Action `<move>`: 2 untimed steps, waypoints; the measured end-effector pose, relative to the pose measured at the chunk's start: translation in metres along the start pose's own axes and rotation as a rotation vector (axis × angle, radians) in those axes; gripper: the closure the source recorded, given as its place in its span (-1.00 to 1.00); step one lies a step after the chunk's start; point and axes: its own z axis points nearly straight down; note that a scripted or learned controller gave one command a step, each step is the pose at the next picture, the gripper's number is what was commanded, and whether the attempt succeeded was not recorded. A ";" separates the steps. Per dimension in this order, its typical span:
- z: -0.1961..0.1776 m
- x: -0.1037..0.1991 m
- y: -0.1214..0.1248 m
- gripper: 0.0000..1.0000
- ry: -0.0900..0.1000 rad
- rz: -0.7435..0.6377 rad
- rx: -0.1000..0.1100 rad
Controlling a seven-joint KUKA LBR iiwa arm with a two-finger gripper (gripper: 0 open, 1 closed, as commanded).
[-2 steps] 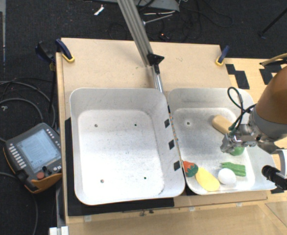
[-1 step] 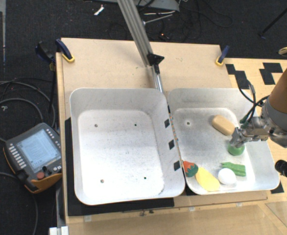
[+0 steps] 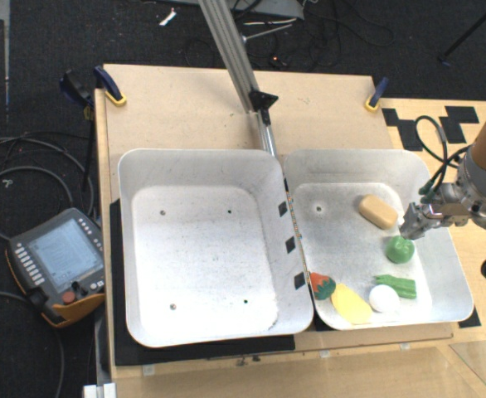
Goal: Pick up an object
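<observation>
Gripper: the grey two-finger gripper (image 3: 411,228) reaches in from the right and hangs low in the right white bin (image 3: 442,305), its tip directly over the round green ball-like object (image 3: 400,250).
Jaws: I cannot tell whether they are parted or closed, nor whether they touch the green object.
Right bin, upper part: a tan rounded block (image 3: 378,211), just up-left of the gripper.
Right bin, lower part: a green elongated piece (image 3: 397,286), a white round object (image 3: 384,298) touching it, a yellow oval object (image 3: 351,306), and a small orange-and-green item (image 3: 322,287) by the left wall.
Left white bin (image 3: 135,222): beside the right one, edges meeting.
</observation>
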 end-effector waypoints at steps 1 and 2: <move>-0.005 0.053 0.015 1.00 0.003 -0.005 0.004; 0.003 0.112 0.038 1.00 0.004 -0.005 0.005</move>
